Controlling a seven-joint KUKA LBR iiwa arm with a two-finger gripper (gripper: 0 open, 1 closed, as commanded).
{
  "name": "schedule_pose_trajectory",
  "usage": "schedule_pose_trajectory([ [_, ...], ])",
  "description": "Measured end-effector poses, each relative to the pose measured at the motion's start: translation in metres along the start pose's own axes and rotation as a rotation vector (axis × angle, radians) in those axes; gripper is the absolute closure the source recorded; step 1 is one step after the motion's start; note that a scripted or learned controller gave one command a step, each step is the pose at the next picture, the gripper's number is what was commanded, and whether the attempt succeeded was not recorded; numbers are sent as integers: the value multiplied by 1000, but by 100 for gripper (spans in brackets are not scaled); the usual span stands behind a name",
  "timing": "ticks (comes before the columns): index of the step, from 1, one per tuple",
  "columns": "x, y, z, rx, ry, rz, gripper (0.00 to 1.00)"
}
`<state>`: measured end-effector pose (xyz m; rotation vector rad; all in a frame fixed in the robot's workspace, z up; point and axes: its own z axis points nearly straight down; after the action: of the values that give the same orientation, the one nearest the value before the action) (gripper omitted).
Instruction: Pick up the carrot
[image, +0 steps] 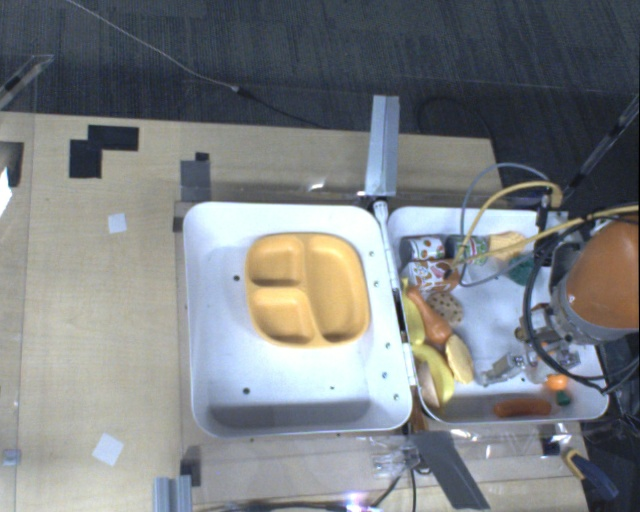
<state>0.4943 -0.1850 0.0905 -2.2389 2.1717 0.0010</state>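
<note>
Orange wrist band (605, 278) hangs over the right bin (500, 310). Your gripper (535, 365) sits below it, amid cables; finger state, cannot tell. Carrot (432, 318) lies to its left, probably, by the bananas (440, 368), long axis slanting up-left to down-right.

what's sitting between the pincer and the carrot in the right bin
Nothing covers the carrot, but it is crowded. A pale oval piece lies between it and the pincer, a banana lies just below it, and a cookie sits against its right side.
</note>
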Motion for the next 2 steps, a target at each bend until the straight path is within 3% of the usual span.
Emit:
schedule_pose_trajectory([
  [1,2,-2,0,7,2,96,0],
  [2,5,-4,-12,12,11,97,100],
])
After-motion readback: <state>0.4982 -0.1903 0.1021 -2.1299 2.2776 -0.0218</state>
